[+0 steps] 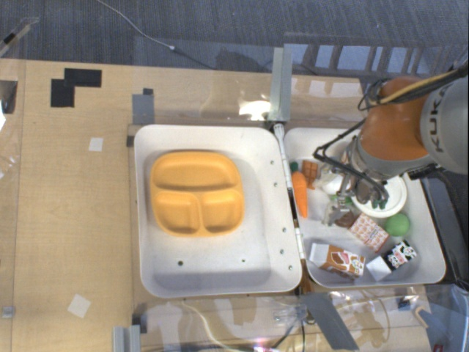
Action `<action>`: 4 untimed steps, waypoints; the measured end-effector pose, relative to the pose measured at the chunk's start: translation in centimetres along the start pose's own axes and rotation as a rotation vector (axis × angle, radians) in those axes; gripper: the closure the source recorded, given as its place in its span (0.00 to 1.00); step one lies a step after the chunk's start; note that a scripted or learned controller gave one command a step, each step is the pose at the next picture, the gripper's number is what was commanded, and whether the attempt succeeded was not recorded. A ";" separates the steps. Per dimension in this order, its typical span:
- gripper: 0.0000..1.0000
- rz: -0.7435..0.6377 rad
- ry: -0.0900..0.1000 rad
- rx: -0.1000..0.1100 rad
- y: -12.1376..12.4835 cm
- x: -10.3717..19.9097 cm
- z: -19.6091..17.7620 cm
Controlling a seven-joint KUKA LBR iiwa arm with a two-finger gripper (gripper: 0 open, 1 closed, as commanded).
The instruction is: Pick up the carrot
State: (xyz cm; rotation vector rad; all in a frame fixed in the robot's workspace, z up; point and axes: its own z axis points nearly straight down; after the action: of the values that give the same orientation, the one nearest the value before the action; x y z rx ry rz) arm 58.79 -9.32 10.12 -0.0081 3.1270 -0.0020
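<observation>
The carrot (300,195) is a slim orange piece lying lengthwise against the left wall of the right bin (432,270). My gripper (339,213) hangs over the middle of that bin, below the grey wrist and the orange band (392,127). It sits a short way right of the carrot and slightly nearer the front, apart from it. Nothing shows in its grasp, and the wrist hides much of it.
A brown waffle-like piece (311,171) lies just behind the carrot. A white dish (392,196), a green ball (398,224), a patterned box (368,232), a brown carton (343,261) and a cow-print box (399,254) crowd the right bin. A yellow divided plate (196,191) lies in the left bin (220,277).
</observation>
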 end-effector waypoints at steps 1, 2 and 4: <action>0.00 -0.146 -0.002 0.001 0.7 -6.3 1.2; 0.00 0.369 0.000 -0.001 0.3 -3.3 1.2; 0.00 0.932 -0.010 -0.005 1.4 -3.6 -1.1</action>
State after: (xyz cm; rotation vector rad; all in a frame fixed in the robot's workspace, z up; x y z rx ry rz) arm 62.41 -7.91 11.23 1.3939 2.7899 0.0152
